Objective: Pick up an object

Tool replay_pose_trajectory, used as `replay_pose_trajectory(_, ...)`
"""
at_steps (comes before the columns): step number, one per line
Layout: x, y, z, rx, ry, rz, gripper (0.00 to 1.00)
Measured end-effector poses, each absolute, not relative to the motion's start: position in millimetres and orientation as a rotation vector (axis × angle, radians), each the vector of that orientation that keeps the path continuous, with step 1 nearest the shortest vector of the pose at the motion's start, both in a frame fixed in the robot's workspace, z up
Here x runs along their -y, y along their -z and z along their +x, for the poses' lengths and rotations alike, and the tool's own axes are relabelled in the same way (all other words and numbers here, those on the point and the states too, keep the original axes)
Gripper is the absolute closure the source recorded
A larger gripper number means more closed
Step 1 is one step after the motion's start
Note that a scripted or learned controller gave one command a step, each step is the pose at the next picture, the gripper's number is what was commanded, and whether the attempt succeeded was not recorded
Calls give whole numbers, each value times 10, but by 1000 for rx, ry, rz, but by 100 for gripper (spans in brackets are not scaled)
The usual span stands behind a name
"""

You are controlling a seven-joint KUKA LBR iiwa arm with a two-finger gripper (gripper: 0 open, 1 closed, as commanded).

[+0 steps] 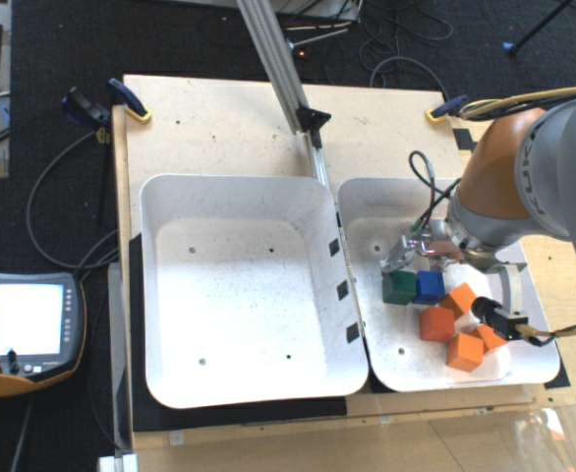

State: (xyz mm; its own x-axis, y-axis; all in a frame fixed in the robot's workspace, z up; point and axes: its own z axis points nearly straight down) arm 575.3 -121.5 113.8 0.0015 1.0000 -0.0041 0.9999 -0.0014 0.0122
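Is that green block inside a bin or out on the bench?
Inside: the green block lies on the right bin's floor beside a blue block.

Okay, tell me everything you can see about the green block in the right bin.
The green block is a small dark-green cube with flat matte faces, plastic or painted wood by its look. It sits flat on the floor of the right bin, near the bin's middle. Its right side looks pressed against a blue block. The gripper hangs just above it; part of its top edge is hidden, so contact can't be judged.
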Motion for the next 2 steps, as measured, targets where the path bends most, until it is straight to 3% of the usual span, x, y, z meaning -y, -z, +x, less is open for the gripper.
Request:
replay_pose_trajectory(1,1150,-958,6795,-2222,-6,2211,0)
replay_pose_trajectory(2,1156,-1066,6772,-2225,0,2212,100)
